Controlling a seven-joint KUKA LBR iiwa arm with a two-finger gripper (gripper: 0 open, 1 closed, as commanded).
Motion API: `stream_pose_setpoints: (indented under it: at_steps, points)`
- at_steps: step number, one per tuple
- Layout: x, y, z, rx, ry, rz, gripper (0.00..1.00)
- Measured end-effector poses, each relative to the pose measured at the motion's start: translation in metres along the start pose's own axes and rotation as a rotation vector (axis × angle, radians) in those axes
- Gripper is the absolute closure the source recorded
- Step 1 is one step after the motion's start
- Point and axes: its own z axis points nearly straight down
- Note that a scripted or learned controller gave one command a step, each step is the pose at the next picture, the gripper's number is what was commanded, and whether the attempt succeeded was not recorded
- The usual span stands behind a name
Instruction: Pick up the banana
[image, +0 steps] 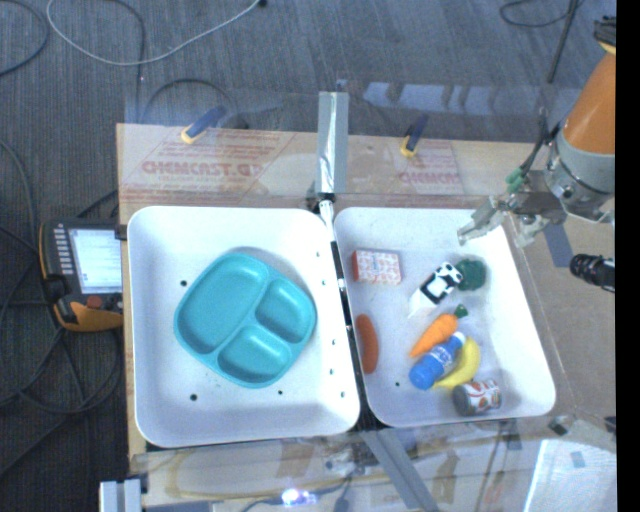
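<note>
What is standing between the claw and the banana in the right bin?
The claw is above the right bin's far edge. Nothing covers the banana from above, but the blue bottle touches its left side and the can sits just below it.

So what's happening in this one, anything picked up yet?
Not yet. The gripper hangs above the upper right corner of the right bin, with nothing visible in it. The banana lies in the lower right part of that bin, pressed against a blue bottle, with a carrot just above them and a small can below. The left bin holds a teal divided tray.
</note>
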Motion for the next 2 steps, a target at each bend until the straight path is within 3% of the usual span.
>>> stream_pose_setpoints:
  at_steps: [1,2]
  points:
    - [-0.01,-0.033,-0.036,-0.002,-0.004,-0.173,0.0]
    - [-0.022,-0.08,0.077,0.001,-0.001,-0.049,0.0]
